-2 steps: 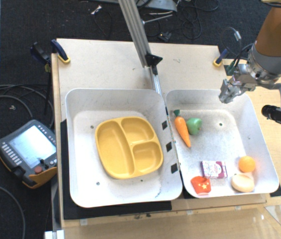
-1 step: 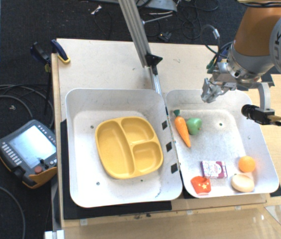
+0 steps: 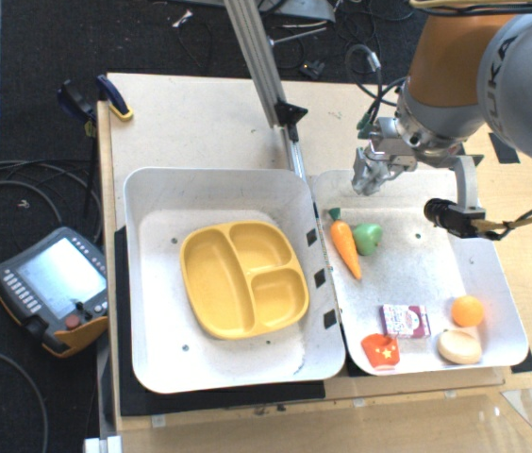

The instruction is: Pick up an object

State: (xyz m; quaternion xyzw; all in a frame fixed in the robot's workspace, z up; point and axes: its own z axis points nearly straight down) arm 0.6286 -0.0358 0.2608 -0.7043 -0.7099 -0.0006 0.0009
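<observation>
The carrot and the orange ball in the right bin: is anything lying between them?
In the camera view, the stretch between the carrot and the orange ball is bare white bin floor; the small pink box sits just below that line.

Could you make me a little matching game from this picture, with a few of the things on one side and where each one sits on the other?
Things:
1. yellow plastic divided plate
2. orange toy carrot
3. small orange ball
4. red toy piece with a yellow star

Places:
A. right bin, touching a green toy
B. right bin, front edge, next to the pink box
C. left bin, middle
D. right bin, just behind a cream round piece

Pairs: 1-C, 2-A, 3-D, 4-B
</observation>
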